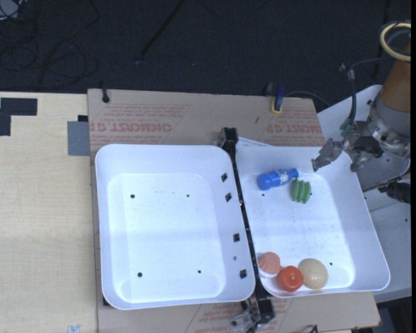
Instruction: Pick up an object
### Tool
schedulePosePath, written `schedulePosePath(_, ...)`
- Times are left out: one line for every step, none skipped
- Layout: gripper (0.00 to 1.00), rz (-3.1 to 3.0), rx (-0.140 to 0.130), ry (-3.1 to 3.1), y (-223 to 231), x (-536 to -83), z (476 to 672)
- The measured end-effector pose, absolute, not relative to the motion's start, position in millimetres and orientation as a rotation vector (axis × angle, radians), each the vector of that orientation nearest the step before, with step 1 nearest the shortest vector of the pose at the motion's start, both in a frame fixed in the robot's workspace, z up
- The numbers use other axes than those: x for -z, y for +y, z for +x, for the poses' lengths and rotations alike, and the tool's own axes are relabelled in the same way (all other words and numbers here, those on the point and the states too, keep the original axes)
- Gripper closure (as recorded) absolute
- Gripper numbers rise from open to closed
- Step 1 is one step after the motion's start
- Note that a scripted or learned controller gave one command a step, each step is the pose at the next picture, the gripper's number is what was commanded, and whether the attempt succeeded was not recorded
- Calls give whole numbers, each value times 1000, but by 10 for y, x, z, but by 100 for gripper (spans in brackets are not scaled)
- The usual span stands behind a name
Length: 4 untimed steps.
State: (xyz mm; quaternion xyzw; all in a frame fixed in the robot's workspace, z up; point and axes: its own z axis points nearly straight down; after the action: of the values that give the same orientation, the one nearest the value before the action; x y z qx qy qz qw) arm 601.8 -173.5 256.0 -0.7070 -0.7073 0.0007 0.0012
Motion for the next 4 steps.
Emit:
schedulePosePath(0,-2227,2,-2223,-2025,-3402,5559)
schedulePosePath(0,-2234,10,-2232,-2157,-5028,5130)
schedulePosePath(0,-2222,3,-2226,-1853,-5411,4970)
schedulePosePath(100,-2213,-4,-2227,-1848,-5476,4988)
